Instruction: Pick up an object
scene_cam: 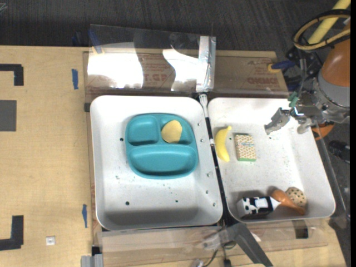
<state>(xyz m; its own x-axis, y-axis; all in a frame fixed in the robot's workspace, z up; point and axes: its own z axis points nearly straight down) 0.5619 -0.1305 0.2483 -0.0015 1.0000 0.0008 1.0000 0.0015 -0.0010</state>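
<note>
In the right bin (311,166), a banana (223,143) lies along the left wall, with a patterned sponge-like block (245,147) just beside it. At the near edge sit a black-and-white toy (257,206), perhaps a cow, and an orange piece touching a speckled cookie (290,197). The middle and far right of this bin's floor are bare. The tool (288,119) hovers over the far right corner, fingers spread, grasping nothing. The left bin (105,166) holds a teal divided plate (161,146) with a yellow lemon (171,131) in its far right compartment.
</note>
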